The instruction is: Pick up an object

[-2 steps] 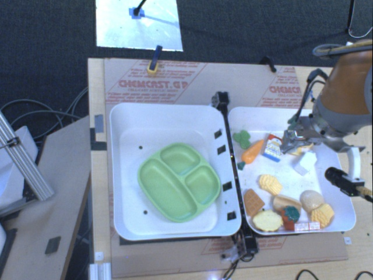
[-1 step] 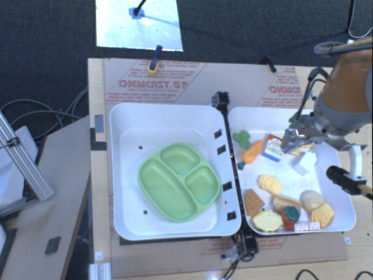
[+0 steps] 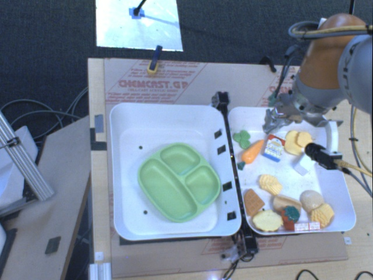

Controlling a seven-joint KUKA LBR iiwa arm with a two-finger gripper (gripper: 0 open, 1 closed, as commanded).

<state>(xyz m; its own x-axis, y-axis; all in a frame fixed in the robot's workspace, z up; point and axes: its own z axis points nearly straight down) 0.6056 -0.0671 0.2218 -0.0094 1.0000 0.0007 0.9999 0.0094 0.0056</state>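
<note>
Gripper (image 3: 273,123) poised low in the right bin (image 3: 344,206) above the toy carrot (image 3: 253,151) and small blue-and-white carton (image 3: 273,149), its grip state indiscernible; closely crowded neighbours could deflect a descent, causing a missed or doubled grasp.

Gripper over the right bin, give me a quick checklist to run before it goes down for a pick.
1. Gripper over the right bin: ok.
2. Gripper holding nothing: cannot tell.
3. Target near: ok, the orange carrot and blue-and-white carton lie just below it.
4. Space around the target: not ok, carrot and carton touch.
5. Green tray out of the way in the left bin: ok.
</note>
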